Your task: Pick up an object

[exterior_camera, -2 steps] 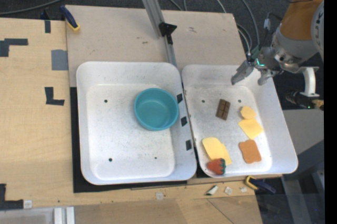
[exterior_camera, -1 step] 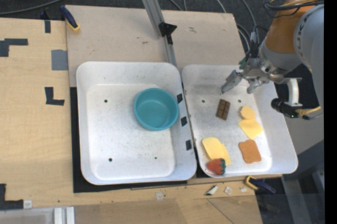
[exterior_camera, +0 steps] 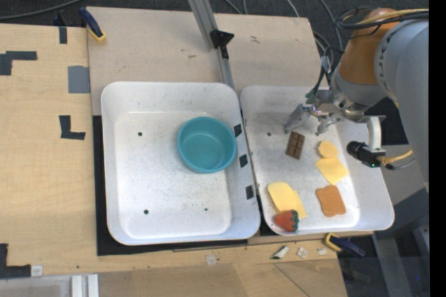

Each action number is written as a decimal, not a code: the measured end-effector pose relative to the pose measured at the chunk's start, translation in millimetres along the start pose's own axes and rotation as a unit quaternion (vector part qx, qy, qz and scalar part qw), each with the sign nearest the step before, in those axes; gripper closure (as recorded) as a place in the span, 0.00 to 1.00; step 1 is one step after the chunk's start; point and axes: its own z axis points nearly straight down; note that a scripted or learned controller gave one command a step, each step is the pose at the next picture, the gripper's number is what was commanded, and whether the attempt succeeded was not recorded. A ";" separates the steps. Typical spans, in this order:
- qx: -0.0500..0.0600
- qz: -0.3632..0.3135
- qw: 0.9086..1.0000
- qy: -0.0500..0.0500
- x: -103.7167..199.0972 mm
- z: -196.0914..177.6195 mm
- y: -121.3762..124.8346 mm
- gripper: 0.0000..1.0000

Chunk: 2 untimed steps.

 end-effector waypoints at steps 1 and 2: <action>-0.002 0.000 1.000 -0.001 1.2 26.6 -0.1 0.00; -0.002 -0.001 1.000 0.000 1.9 15.5 0.2 1.00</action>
